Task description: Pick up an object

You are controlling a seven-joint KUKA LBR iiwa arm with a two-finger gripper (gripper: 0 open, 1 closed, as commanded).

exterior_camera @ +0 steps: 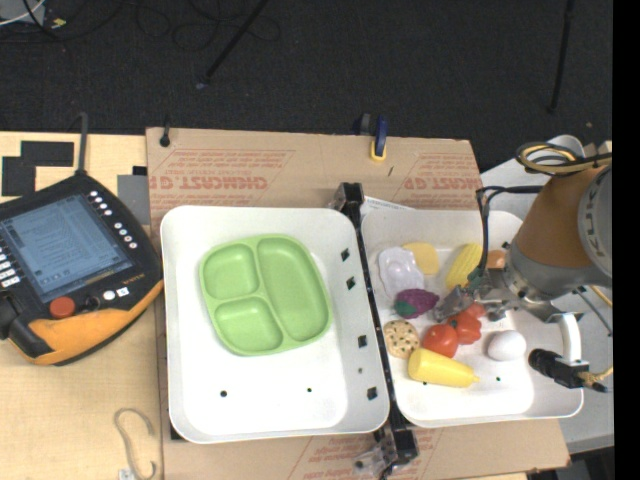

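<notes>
The right bin (545,400) holds several toy foods: a red tomato (441,339), a smaller red piece (468,321), a yellow cone-shaped piece (441,370), a white egg (505,345), a cookie (401,337), a purple piece (415,301), a corn cob (462,263), a yellow lemon-like piece (426,257) and a pale translucent piece (397,267). My gripper (463,302) is low in this bin, just above the smaller red piece and right of the purple piece. Nothing is visibly lifted. The arm (558,238) comes in from the right.
The left bin (185,368) holds a green divided plate (265,293). A black divider (362,308) runs between the bins. A teach pendant (70,258) lies on the bench at the far left. Cables (560,353) trail over the right bin's right side.
</notes>
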